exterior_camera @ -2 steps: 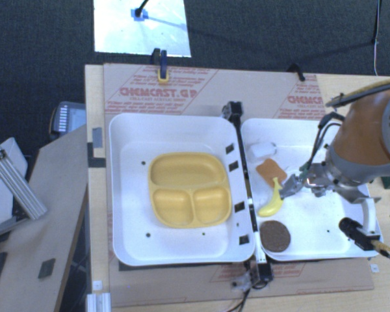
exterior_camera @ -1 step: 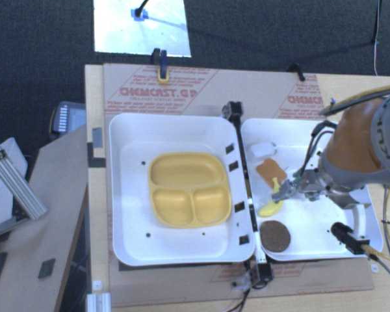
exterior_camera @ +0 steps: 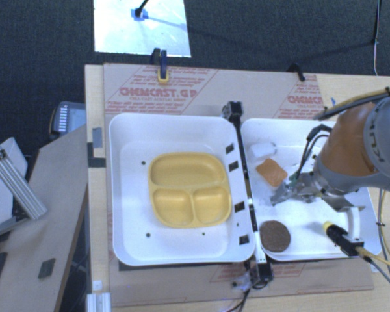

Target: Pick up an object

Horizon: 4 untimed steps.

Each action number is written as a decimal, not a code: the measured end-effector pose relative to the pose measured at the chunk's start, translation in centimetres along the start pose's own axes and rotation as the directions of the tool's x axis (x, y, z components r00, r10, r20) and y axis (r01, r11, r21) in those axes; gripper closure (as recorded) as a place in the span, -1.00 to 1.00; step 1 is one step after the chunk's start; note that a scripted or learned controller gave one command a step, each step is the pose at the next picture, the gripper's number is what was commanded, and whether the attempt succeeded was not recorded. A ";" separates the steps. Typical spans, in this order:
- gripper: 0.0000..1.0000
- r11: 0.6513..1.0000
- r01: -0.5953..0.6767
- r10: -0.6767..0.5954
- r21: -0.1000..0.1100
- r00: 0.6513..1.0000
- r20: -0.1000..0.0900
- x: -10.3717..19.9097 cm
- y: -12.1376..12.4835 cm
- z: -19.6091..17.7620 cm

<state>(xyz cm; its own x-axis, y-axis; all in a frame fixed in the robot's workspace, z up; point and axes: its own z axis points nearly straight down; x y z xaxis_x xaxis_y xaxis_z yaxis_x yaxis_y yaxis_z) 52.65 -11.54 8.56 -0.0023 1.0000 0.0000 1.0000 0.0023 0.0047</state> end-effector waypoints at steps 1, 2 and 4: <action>1.00 1.000 -0.001 0.001 0.002 1.000 0.000 0.0 -0.1 -1.0; 1.00 1.000 0.001 -0.001 -0.002 1.000 0.001 -0.2 -0.2 -7.3; 1.00 1.000 0.002 -0.002 -0.003 1.000 0.002 -0.3 0.5 -17.1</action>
<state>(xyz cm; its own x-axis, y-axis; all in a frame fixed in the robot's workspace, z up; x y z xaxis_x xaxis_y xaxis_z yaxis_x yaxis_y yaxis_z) 53.06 -11.88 25.68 -0.0048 1.0000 -0.0017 1.0000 0.0048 0.0075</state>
